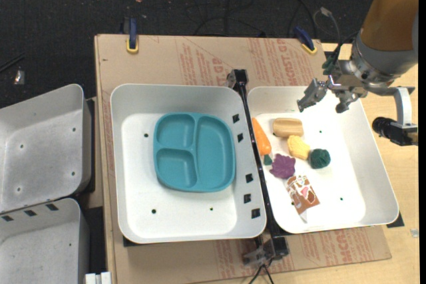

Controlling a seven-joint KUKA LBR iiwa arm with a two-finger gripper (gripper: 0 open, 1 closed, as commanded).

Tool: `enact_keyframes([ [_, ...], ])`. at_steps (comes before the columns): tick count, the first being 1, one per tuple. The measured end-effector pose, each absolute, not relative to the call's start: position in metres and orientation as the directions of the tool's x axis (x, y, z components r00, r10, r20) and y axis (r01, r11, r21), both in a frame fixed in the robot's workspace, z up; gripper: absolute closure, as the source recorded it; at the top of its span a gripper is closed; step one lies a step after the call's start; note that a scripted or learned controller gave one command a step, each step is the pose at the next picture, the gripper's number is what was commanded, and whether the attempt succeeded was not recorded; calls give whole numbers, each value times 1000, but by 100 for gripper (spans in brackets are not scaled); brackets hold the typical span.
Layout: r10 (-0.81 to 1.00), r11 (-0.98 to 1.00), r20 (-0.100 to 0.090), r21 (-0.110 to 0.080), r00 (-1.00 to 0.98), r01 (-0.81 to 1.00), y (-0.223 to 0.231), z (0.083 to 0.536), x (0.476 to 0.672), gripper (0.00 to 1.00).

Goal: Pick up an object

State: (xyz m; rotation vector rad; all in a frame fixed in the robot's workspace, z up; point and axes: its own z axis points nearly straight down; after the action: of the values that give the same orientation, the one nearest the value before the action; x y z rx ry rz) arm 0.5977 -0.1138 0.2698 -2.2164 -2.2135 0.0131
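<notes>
We find a teal plate (194, 152) in the left bin (126, 163). The right bin (373, 189) holds the carrot (261, 136), bread (287, 127) and green ball (320, 157), all unlifted. The gripper (329, 96) hovers above, fingers spread, holding nothing. Pickup remains undone.

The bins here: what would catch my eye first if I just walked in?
Probably the teal tray, alone in the left bin. Next, the cluster of small toy foods in the right bin: a carrot, a tan bread, purple grapes and a green ball. The gripper hangs open over that bin's far edge, holding nothing.
</notes>
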Motion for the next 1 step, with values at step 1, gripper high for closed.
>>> enact_keyframes([
  [1,1000,1,-1,0,-1,1000,-114,277,600,0],
])
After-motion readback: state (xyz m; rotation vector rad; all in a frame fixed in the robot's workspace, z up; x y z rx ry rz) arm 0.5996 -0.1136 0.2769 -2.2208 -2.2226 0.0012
